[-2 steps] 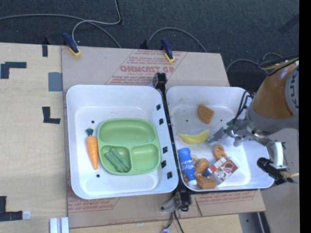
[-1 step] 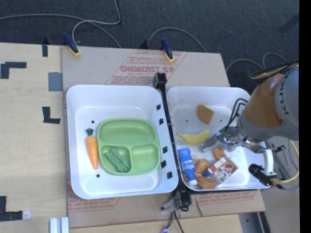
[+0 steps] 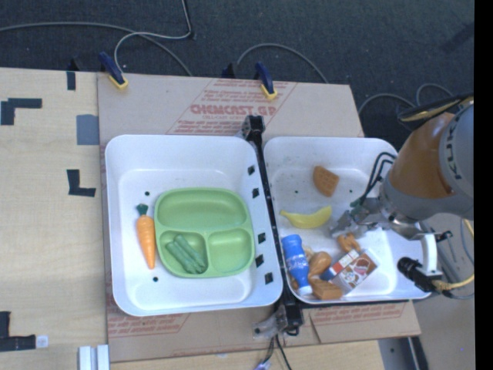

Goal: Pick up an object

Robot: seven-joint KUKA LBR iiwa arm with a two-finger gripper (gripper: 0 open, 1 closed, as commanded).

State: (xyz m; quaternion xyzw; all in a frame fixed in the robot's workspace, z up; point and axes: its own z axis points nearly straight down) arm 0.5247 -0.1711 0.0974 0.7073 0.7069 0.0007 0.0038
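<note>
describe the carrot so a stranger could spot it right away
Look in the left bin, where a green tray sits. The carrot lies on the white floor just left of that tray, its green top pointing away. It is the only orange thing in that bin.

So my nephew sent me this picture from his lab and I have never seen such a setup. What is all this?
It is one photo from a camera fixed above a bench, looking down at a slant. The grey and orange machine on the right is a robot arm; its gripper is low in the right bin, among toy food: a banana, a blue bottle, an orange piece and a small carton. I cannot tell whether it holds anything. The left bin has a green tray and a carrot.
</note>
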